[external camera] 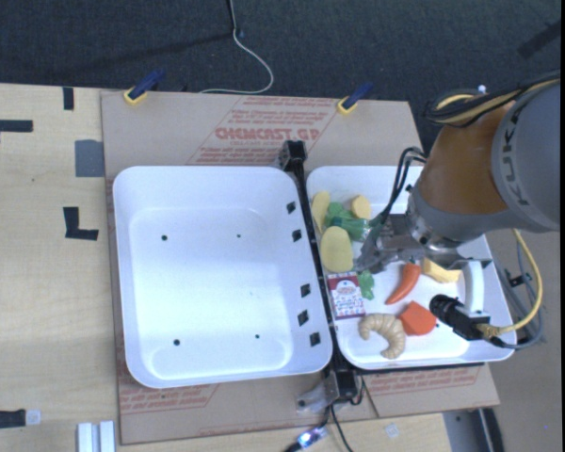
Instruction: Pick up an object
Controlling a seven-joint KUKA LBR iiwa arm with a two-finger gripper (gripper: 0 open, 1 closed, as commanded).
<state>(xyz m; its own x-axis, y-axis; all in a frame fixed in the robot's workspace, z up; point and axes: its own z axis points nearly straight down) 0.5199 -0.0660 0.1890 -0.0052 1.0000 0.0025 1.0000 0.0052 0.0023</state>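
A cardboard-covered bench (pixel 264 135) is sitting on dark carpet in the camera view, bearing two white bins side by side: the left bin (pixel 212 271) and the right bin (pixel 452 351), which is holding a heap of toy food. The arm is reaching in from the right, and its gripper (pixel 375 252) is hanging low over the right bin's middle; whether it is released or clenched I cannot tell.

The yellow piece (pixel 336 249) is lying just to the gripper's left, its long axis running roughly up and down the picture. The orange carrot (pixel 404 283) is slanting just below and right. A croissant (pixel 383 331) is lying nearer the front rim.
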